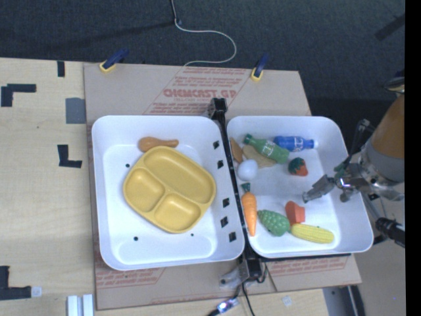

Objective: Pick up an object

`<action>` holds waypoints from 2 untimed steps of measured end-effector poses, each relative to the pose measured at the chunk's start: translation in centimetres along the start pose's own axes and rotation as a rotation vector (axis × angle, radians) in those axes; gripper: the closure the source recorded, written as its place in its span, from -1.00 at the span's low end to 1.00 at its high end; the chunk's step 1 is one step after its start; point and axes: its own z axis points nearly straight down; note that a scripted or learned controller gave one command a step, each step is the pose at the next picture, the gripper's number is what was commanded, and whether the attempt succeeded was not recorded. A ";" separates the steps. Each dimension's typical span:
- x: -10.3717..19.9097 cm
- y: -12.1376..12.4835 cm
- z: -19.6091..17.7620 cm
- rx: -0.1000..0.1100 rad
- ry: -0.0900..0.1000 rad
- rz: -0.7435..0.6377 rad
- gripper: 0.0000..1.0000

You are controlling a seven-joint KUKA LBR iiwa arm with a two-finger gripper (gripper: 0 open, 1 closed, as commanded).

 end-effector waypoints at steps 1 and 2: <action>0.0 0.3 -0.7 -0.013 -0.003 -0.004 -1.00; 0.5 0.3 5.7 -0.008 -0.001 -0.005 -1.00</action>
